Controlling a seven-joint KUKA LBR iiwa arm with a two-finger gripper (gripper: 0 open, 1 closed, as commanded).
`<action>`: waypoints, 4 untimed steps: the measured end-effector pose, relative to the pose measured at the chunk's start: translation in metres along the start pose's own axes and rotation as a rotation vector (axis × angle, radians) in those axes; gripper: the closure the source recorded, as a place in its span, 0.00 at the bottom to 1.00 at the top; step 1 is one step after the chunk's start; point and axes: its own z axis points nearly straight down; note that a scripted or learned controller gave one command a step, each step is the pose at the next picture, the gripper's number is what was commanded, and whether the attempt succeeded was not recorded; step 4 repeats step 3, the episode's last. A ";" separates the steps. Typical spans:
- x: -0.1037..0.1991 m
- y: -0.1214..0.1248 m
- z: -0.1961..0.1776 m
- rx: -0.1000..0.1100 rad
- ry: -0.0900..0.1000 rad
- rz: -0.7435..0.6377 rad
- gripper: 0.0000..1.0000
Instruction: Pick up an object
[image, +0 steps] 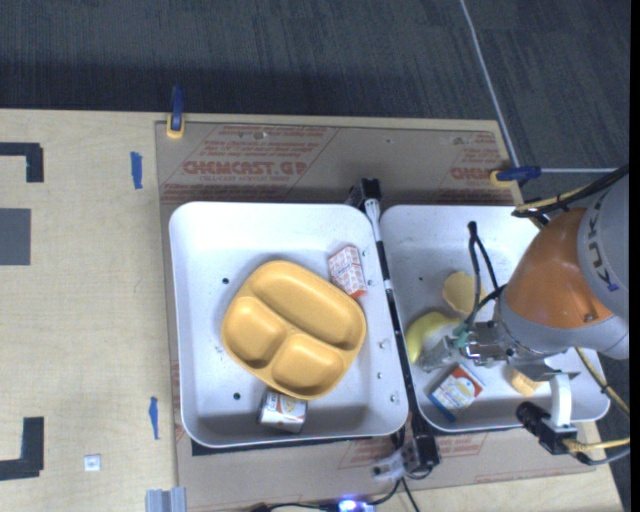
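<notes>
Near edge of right bin (590, 408) holds a small carton (455, 390), gripper (462, 343) low just beyond it beside the yellow fruit (425, 330), finger state cannot tell, so I'd centre over 1 item before closing, left bin's tray (292, 326) irrelevant.

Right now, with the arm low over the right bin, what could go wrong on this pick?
1. Clutter: the tool sits among a yellow round object, a small carton and a tan piece, close together. It may nudge a neighbour or catch two things.
2. The carton lies near the right bin's front wall, leaving little room to close on it.
3. Black cables hang near the wrist and could snag.
</notes>
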 end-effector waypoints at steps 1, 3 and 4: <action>-0.001 0.002 -0.011 -0.007 -0.003 0.000 1.00; 0.002 0.000 0.000 0.000 -0.001 0.000 0.00; 0.002 0.000 0.000 0.000 -0.001 0.000 0.00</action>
